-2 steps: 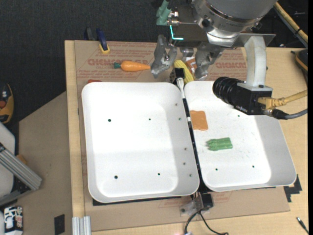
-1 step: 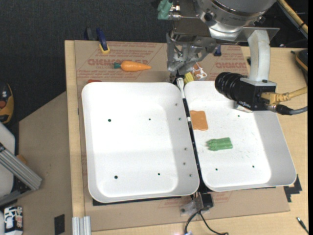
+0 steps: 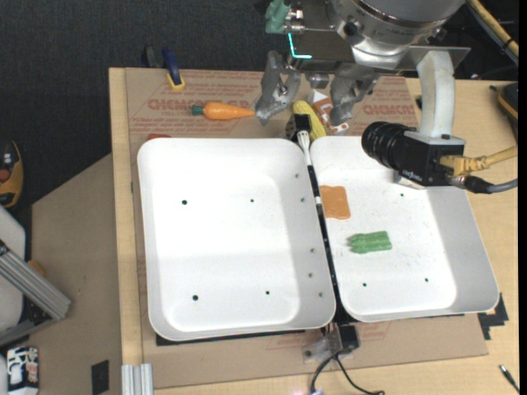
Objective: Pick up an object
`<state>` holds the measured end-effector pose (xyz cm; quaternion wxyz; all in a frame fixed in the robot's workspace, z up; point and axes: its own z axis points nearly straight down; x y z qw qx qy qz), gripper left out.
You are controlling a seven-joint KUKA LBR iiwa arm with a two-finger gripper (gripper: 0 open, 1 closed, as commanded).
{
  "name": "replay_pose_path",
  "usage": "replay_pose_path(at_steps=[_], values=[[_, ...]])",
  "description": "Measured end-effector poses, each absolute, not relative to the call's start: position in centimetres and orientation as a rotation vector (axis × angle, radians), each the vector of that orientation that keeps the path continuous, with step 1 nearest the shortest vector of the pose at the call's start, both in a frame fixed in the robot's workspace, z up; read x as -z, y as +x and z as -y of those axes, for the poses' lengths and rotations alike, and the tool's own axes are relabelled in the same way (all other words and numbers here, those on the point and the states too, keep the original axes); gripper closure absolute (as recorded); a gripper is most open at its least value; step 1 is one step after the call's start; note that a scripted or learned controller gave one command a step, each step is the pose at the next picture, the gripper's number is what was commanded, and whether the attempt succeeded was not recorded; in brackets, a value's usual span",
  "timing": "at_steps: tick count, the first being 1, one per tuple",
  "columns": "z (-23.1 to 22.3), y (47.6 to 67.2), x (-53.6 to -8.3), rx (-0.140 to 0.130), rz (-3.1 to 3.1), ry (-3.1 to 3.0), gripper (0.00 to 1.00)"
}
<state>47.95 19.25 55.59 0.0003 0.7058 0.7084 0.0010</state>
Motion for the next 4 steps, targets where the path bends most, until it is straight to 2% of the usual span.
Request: replay_pose_path(at_steps=[1,2,3,4], values=[[-19.3,48.0,-56.7,-0.009,-2.225,2.214,1.00],[-19.3,48.0,-56.6,-0.007,-2.225,2.215,0.00],[-19.4,48.0,-57.7,-0.014,-2.225,2.213,1.00],[-19.4,48.0,-57.7,-0.012,-2.225,2.213,0.00]])
